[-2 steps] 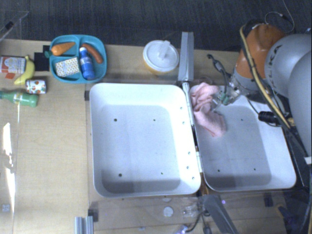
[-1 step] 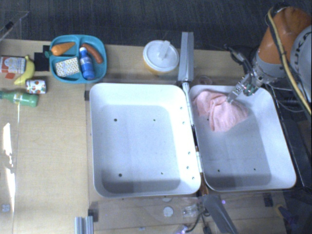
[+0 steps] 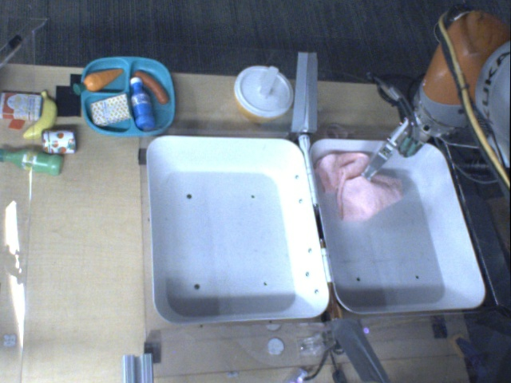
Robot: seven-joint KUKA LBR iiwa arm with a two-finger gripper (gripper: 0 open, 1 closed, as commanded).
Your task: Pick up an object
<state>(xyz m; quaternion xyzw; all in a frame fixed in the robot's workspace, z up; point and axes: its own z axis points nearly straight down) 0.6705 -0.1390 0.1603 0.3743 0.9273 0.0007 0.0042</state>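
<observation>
pink cloth (image 3: pixel 355 188) lies crumpled in the right bin (image 3: pixel 415 286), up near the far wall and close to the wall it shares with the left bin (image 3: pixel 231 294). the gripper (image 3: pixel 375 168) comes down at a slant from the right, and its tip sits right on the top edge of the cloth — so the cloth is just under it and spreads to its left and toward the near side. the cloth's long way runs across the bin, left to right. from here i cannot tell how the gripper is set, or if any cloth is caught in it. i think the grab is just starting, and a soft floppy cloth may slip out. on the bench there is a small can (image 3: pixel 58 141) and a little carton (image 3: pixel 20 105) — their labels are too small to read.
</observation>
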